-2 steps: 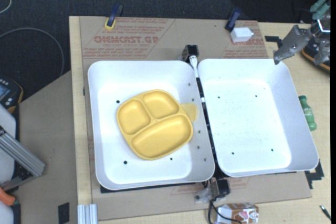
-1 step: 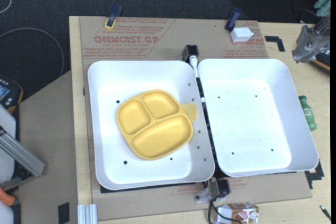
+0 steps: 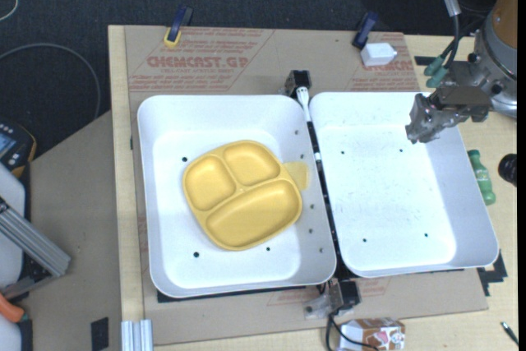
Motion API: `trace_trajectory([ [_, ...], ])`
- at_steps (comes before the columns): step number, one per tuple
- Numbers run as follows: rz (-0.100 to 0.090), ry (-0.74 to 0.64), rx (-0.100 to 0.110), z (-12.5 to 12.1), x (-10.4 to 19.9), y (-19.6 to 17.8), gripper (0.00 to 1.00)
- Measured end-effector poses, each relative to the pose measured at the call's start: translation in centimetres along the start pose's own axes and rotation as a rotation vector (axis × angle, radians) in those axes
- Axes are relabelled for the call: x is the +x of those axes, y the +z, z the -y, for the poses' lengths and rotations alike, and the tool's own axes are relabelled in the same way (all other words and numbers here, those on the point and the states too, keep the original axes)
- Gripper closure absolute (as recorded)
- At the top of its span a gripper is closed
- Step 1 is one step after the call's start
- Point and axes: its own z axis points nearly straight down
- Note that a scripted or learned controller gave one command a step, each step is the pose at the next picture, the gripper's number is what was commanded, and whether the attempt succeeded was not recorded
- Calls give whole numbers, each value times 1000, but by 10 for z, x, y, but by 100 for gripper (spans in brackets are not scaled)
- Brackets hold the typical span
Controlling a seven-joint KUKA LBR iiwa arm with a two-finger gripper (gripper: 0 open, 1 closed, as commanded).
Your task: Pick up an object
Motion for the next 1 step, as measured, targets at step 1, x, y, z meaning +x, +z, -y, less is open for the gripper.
trace_trajectory([
  [1, -1, -7, -1, -9, 88, 55, 100],
])
